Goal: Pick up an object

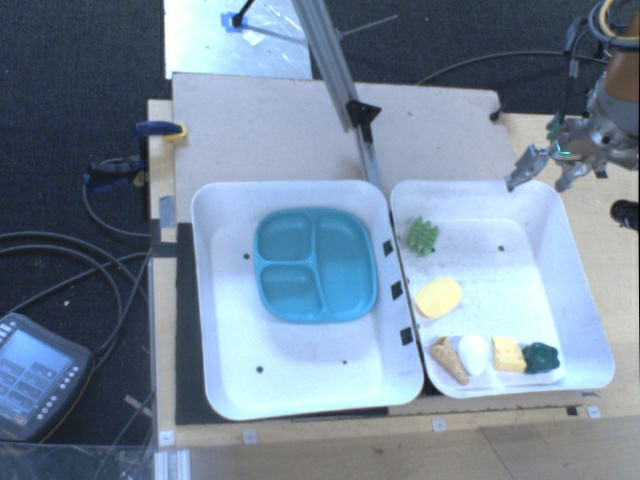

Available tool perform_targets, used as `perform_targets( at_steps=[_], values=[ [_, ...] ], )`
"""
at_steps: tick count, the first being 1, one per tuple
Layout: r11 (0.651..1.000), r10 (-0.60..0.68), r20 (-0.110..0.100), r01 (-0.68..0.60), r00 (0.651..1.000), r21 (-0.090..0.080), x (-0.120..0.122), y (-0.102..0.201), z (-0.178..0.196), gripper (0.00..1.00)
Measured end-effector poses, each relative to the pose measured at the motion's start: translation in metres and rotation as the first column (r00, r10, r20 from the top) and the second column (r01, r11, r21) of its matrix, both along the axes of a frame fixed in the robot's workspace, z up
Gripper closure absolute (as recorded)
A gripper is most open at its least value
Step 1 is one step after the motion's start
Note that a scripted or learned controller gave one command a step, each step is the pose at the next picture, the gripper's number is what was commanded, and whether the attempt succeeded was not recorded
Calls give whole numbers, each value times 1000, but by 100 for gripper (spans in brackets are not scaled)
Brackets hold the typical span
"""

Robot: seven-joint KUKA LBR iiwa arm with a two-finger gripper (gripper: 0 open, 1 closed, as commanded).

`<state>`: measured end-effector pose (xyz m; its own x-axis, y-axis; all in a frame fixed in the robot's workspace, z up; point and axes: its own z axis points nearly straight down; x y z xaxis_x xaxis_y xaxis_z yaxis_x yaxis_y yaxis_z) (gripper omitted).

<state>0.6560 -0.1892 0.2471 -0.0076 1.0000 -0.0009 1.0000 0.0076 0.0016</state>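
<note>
Right now my pincer (548, 171) hangs above the far right corner of the right bin (580, 298), its two fingers spread apart with nothing between them, so I hold no object yet. I judge this a fair waiting pose: it is high and off to the edge, which leaves the bin's floor open to the camera and keeps my wrist clear of the rim. Nearest to me, though well apart, sits a green lump (421, 235) near the bin's inner wall. Below that lies a yellow piece (439, 297), alone on bare floor, which I reckon the easiest thing to close on since nothing crowds it. Farther off, along the near wall, four things sit in a tight row: a tan cone (449, 359), a white egg (474, 352), a yellow block (508, 354) and a dark green piece (541, 357). They touch or nearly touch, so fingers going down there could nudge a neighbour or meet the wall. Beyond the divider, the left bin (225, 368) holds a blue tray (315, 264) lying flat, with too low a rim for an easy grip.
</note>
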Motion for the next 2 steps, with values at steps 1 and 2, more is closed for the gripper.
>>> perform_targets(
  at_steps=[1, 2],
  values=[
    [1000, 1, 0, -1, 1000, -1, 0, 0, 0, 0],
    [1000, 1, -4, -1, 1000, 1, 3, 2, -62, 0]
  ],
)
